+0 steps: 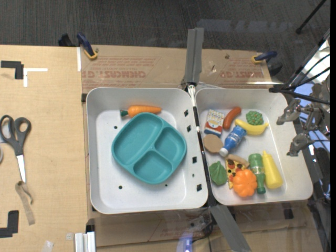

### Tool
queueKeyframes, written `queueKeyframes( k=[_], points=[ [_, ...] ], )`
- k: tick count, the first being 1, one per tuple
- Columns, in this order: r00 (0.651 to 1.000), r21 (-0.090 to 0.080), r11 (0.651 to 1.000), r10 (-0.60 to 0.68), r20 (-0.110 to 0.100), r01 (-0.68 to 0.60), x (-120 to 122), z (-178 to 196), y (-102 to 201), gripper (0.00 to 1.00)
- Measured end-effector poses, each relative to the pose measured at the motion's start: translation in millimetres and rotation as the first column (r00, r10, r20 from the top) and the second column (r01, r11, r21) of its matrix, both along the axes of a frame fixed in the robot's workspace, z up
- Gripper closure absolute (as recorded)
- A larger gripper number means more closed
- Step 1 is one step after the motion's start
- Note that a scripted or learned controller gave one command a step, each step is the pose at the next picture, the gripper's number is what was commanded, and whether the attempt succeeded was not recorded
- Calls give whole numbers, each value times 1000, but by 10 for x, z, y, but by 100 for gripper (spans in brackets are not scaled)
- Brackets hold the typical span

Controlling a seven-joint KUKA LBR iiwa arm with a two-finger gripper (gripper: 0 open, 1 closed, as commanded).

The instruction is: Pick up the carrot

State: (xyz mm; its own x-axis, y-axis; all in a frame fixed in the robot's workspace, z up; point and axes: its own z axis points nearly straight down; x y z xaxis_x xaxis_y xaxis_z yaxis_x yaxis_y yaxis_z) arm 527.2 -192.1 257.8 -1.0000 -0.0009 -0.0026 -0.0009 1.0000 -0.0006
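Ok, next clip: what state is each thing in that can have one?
carrot: lying flat in the left bin, by the plate's far edge, not held.
plate: right side up in the left bin, compartments bare.
bottle: lying on its side in the right bin.
scissors: blades shut, on the bench.
tool: over the right bin's right edge, carrying nothing.

The flat slice of toy pizza (237,164) lies partly hidden under the round orange toy pumpkin (244,182) in the right white bin (294,188). Just above the pumpkin, the print on the small red-and-white carton (214,123) is too small to read. Left of both bins, the black-handled scissors (17,140) are cut off at the picture's left edge.
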Motion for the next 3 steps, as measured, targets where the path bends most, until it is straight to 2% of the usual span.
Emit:
queueKeyframes(
  k=[1, 2, 3],
  points=[
    [997, -1, 997, 78, 3, -78, -426, -1643, 370, 0],
    [995, 0, 995, 104, -1, -104, -437, -1657, 756, 0],
    [1000, 0, 1000, 27, 2, -27, 404, -1039, 669, 0]
  ],
)
